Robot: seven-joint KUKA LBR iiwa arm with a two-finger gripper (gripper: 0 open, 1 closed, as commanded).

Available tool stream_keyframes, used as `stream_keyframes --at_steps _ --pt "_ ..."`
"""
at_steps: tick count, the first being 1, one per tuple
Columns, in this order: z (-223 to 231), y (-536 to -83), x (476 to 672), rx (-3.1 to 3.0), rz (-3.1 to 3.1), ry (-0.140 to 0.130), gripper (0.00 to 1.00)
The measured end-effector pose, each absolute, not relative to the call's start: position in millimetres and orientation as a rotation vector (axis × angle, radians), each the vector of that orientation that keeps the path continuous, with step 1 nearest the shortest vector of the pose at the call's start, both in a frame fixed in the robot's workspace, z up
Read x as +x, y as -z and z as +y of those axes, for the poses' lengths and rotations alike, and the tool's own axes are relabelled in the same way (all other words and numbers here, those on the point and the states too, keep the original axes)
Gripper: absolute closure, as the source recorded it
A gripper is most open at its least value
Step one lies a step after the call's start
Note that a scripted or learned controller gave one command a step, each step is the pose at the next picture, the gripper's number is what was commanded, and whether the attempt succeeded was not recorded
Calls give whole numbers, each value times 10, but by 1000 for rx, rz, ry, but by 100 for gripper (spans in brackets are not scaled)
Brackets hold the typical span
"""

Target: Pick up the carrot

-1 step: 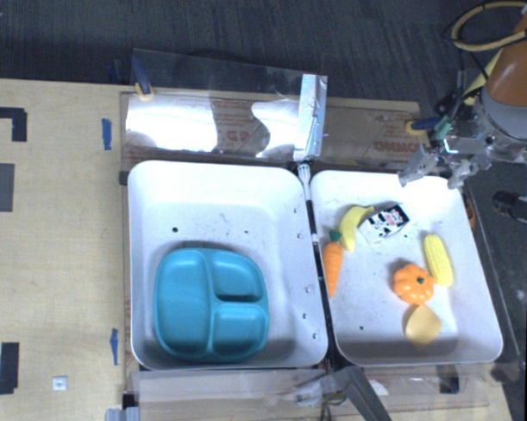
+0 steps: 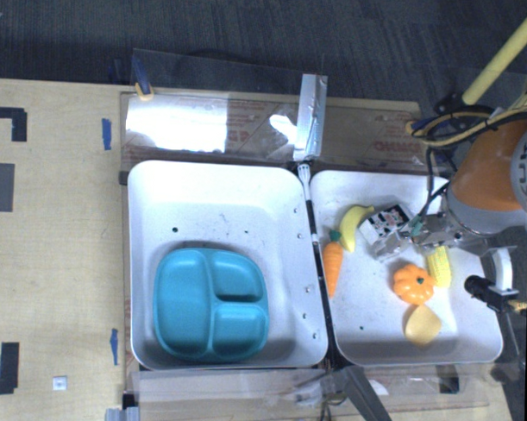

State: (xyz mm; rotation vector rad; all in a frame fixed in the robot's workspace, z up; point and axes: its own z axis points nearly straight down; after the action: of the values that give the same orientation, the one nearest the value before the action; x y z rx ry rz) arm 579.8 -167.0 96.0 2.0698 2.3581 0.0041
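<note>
The carrot [image 2: 331, 265] is orange with a green top and lies lengthwise against the left wall of the right bin [image 2: 474, 346]. My gripper [image 2: 389, 233] hangs low over the upper middle of that bin, to the right of the carrot and a little further back. A yellow banana [image 2: 354, 224] lies between the gripper and the carrot's top end. Nothing shows in the gripper's grasp.
A corn cob [image 2: 439, 265], a small orange pumpkin-like fruit [image 2: 414, 284] and a yellow lemon [image 2: 423, 325] sit to the right of the carrot. The left bin [image 2: 212, 191] holds a blue divided tray [image 2: 211, 299]. The arm's orange band [image 2: 496, 170] is at the right edge.
</note>
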Motion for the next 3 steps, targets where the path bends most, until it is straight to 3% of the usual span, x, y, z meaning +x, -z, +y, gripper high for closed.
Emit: stream_keyframes --at_steps 1,2,3 --pt "-1661 -884 5158 2169 2273 -15 0" --pt "-1642 -887 4848 2291 2148 -19 0" --pt "-1671 -987 4850 2289 2138 -15 100"
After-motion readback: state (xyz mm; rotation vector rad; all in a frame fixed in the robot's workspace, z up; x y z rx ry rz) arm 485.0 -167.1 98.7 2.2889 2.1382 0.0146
